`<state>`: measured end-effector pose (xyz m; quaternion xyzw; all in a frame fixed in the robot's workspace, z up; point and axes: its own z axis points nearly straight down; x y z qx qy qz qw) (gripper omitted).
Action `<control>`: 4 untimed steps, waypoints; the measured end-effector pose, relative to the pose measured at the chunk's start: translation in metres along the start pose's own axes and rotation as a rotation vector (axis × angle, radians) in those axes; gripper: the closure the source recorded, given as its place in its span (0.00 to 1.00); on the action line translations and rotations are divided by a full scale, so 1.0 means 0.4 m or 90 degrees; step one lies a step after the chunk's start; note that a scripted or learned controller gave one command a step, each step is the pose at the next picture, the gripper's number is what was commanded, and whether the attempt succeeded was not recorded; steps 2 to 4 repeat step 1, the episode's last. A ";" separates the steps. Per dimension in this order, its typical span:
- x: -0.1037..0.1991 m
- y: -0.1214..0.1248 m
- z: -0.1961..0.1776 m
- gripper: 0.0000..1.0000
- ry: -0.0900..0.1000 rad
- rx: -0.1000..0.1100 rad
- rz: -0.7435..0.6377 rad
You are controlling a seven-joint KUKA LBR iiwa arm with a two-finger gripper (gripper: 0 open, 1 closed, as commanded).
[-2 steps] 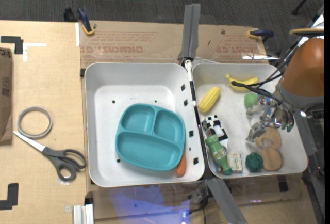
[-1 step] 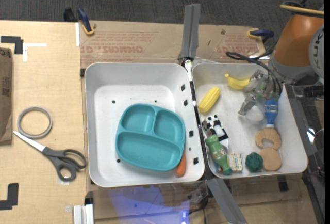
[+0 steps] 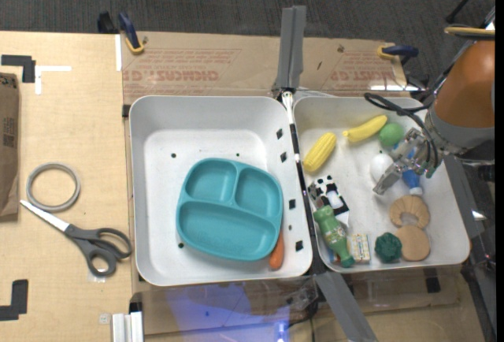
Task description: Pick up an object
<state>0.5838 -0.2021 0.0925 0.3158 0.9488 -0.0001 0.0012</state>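
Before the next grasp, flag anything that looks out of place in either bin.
One oddity: an orange carrot lies wedged between the teal divided plate and the left bin's front right wall, half tucked beneath the plate's edge. The right bin's toys lie loose, undamaged.

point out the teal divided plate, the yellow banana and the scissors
teal divided plastic plate (image 3: 230, 209), camera view, on the ridge between its compartments
yellow toy banana (image 3: 367, 129), camera view, middle of its curved body
grey-handled metal scissors (image 3: 76, 233), camera view, at the pivot where blades meet handles

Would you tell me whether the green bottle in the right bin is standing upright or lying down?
Lying down: the green bottle rests lengthwise on the right bin's floor, beside the divider.
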 end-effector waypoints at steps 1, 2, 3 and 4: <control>-0.130 0.057 0.007 0.00 0.034 0.006 -0.035; -0.130 0.057 0.007 0.00 0.034 0.006 -0.035; -0.130 0.057 0.007 0.00 0.034 0.006 -0.035; -0.130 0.057 0.007 0.00 0.034 0.006 -0.035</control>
